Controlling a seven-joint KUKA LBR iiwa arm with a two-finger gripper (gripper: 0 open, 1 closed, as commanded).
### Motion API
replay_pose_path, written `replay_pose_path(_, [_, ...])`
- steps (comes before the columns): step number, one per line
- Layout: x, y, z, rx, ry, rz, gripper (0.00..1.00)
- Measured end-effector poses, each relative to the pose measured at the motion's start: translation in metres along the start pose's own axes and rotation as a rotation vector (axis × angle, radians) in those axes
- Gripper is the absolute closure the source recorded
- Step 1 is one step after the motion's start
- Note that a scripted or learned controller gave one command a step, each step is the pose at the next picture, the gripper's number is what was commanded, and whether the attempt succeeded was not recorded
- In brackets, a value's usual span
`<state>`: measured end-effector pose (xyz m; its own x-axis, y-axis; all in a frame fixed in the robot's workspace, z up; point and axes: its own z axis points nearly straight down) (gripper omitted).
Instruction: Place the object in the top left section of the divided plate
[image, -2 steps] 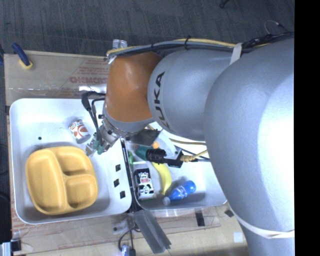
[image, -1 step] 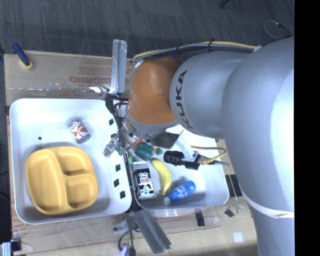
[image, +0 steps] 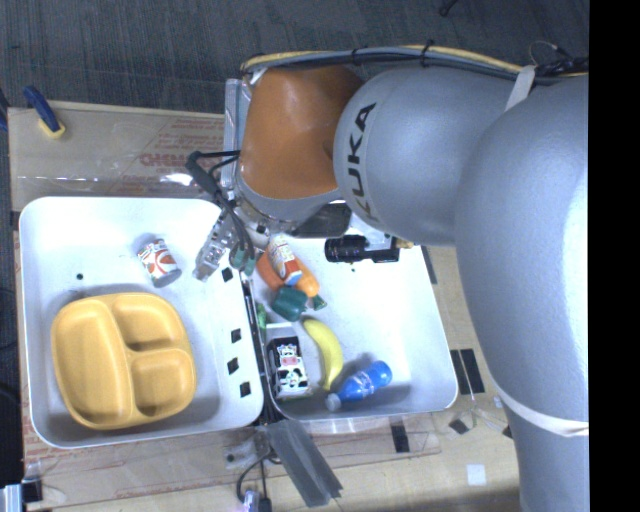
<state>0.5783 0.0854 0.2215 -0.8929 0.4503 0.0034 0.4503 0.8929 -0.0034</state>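
A yellow divided plate lies in the lower part of the left bin. Above it, a small orange-and-white can rests on the bin floor. My gripper hangs over the left bin's right side, near the divider between the bins. It is to the right of the can and apart from it. I see nothing held in it. The grey arm with its orange band covers the top of both bins.
The right bin holds an orange bottle, a teal object, a banana, a blue bottle and a small black-and-white carton. These crowd its left side, close to the divider.
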Motion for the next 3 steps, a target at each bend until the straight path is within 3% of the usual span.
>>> replay_pose_path(1, [0.043,0.001,-0.004,0.001,0.002,-0.212,1.0])
replay_pose_path(2, [0.088,0.024,0.041,0.002,0.002,-0.154,1.0])
replay_pose_path(3, [0.088,0.023,0.041,0.001,0.002,-0.153,0.0])
